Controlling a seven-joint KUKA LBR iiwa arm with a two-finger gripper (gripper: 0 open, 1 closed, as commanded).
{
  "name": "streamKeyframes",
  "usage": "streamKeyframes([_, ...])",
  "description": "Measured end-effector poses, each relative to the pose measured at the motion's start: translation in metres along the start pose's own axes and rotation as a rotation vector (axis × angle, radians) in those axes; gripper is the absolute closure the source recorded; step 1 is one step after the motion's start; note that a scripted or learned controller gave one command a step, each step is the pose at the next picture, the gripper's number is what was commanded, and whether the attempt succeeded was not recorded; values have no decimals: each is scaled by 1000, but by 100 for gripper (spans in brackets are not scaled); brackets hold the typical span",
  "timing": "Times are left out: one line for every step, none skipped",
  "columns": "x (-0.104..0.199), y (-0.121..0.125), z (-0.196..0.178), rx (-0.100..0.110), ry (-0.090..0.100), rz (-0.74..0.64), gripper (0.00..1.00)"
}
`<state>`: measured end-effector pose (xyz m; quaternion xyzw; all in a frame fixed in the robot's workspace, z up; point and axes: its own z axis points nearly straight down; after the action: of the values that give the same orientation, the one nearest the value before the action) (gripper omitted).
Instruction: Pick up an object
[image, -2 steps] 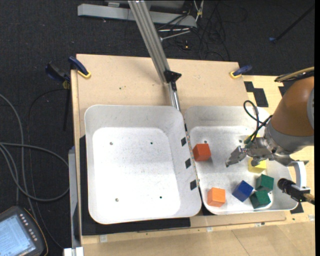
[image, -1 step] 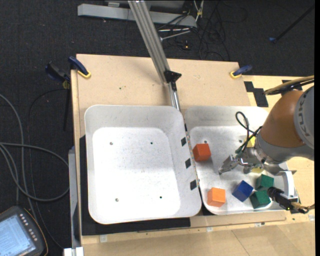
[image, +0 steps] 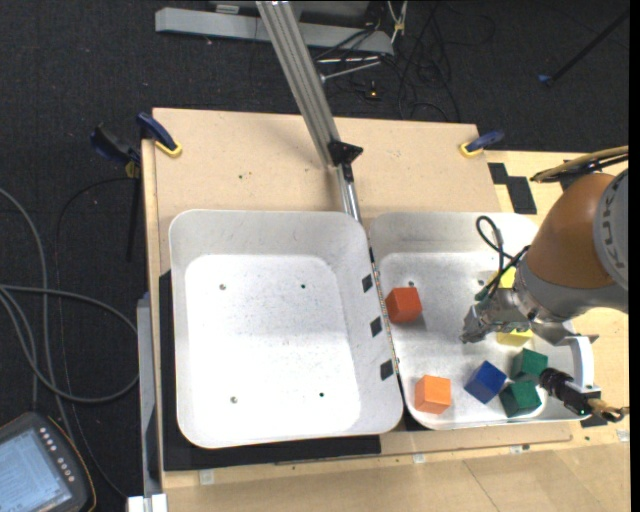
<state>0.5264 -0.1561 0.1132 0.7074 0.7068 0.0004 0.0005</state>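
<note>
Nearest the camera, along the right bin (image: 440, 235)'s front edge, sits a tight crowd: an orange block (image: 433, 393) at seven o'clock of the bin, a blue cube (image: 487, 381) just right of it, then two green blocks (image: 524, 383) touching or nearly so at five o'clock. Just behind them, a yellow piece (image: 513, 338) peeks out, partly hidden under the gripper (image: 484, 322). The gripper hovers low at the bin's three o'clock side, and I cannot tell how its jaws stand. Nothing visible is between them.

The risk is the crowding. Coming down here, it may well strike yellow's edge or wedge against green and blue, shoving instead of gripping. Farther back, the red-orange cube (image: 404, 304) stands alone near centre, the cleaner target. The left bin (image: 185, 300) lies at nine o'clock, well apart.
</note>
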Motion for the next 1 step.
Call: streamKeyframes([-6, -4, -46, -4, -2, 1, 100])
